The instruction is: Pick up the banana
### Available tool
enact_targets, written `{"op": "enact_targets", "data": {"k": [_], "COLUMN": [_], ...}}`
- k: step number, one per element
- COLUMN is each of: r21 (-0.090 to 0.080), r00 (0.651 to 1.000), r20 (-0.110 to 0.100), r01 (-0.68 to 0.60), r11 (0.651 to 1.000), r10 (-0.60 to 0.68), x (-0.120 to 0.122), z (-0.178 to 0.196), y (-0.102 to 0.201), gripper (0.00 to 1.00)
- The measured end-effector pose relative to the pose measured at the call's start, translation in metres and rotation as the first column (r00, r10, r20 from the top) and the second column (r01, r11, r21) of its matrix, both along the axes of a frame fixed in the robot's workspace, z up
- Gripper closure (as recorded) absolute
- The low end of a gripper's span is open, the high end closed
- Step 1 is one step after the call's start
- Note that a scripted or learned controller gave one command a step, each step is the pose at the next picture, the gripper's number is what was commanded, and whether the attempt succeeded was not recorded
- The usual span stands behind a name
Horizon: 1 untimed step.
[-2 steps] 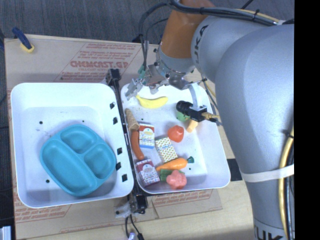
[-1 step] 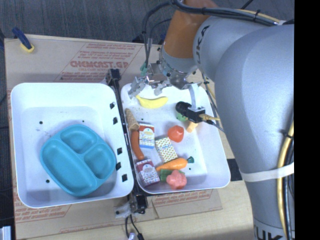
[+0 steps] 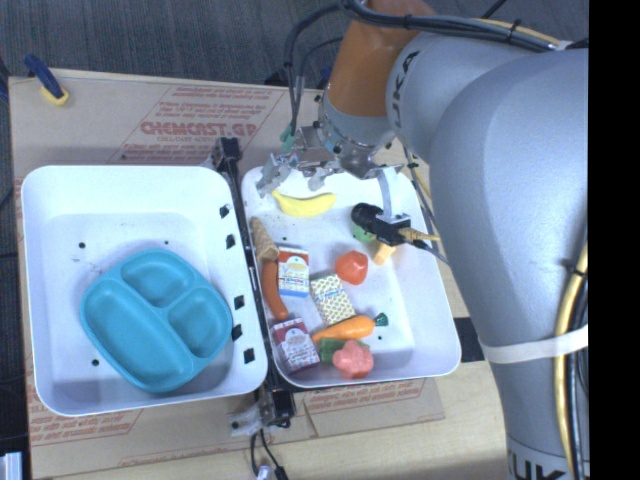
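at the near edge of the right bin [image 3: 425,313] a pink toy fruit [image 3: 352,359] is lying beside a small red carton [image 3: 293,344], and a toy carrot [image 3: 346,328] is resting just behind them, its green top pointing right. a little farther in, a pale patterned packet [image 3: 330,296] is sitting between a white and orange carton [image 3: 293,273] and a red toy tomato [image 3: 351,266]. a reddish toy sausage [image 3: 273,290] is lying along the bin's left wall, with a tan bread stick [image 3: 262,238] just beyond it. in the left bin [image 3: 55,228] a blue divided plate [image 3: 155,318] is lying at a slant.

the banana [image 3: 305,204] is lying on the white floor at the far end of the right bin, its ends curving toward the far side, apart from the other toys. the jaws are hanging spread just over its far side, and nothing is sitting between them. the grey arm [image 3: 480,168] with its orange band [image 3: 365,58] is reaching in from the right. both bins are resting on a cardboard-covered counter [image 3: 170,108] with red print, and a blue and yellow clamp [image 3: 45,78] is sitting at its far left corner.
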<state>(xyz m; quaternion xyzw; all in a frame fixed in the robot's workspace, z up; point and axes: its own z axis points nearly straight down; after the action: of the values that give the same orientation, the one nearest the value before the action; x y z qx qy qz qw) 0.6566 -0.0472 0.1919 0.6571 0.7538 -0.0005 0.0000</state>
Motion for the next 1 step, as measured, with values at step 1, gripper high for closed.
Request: {"op": "enact_targets", "data": {"k": [1], "r21": [0.000], "r00": [1.000], "r20": [0.000], "r01": [0.000], "r11": [1.000], "r10": [0.000], "x": [0.0000], "z": [0.0000], "y": [0.0000], "gripper": [0.00]}}
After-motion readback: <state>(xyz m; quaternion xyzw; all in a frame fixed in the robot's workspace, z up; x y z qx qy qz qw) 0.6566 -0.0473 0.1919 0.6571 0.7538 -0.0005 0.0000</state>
